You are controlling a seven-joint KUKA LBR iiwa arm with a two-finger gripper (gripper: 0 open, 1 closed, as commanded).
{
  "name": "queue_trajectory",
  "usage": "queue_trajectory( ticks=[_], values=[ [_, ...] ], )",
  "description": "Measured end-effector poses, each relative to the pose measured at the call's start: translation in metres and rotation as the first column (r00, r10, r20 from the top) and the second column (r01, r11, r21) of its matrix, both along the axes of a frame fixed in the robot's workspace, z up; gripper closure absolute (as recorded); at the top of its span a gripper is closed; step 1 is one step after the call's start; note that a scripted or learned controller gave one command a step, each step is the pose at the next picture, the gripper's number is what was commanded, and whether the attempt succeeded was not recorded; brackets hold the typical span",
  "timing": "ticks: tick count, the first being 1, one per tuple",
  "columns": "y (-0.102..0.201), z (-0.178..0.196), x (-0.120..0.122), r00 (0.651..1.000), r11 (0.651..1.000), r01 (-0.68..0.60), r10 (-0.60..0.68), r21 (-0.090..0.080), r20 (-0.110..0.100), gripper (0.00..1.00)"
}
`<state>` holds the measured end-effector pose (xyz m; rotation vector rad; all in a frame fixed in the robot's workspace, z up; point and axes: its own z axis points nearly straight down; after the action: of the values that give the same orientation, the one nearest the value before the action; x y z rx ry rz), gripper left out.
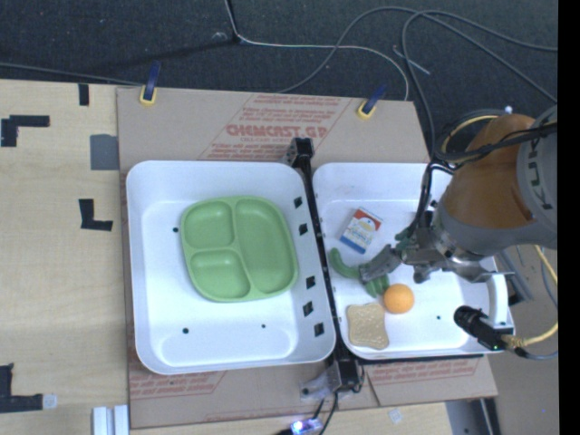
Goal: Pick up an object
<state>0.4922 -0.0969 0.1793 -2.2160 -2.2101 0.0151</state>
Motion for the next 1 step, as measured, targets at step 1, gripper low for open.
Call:
queue_trajectory(
  ticks=[1],
  values=[
    [0.0002,0.0059,0.0031,1.0,1.0,-0.003,0.003,-0.001,0.012,0.0]
  ],
)
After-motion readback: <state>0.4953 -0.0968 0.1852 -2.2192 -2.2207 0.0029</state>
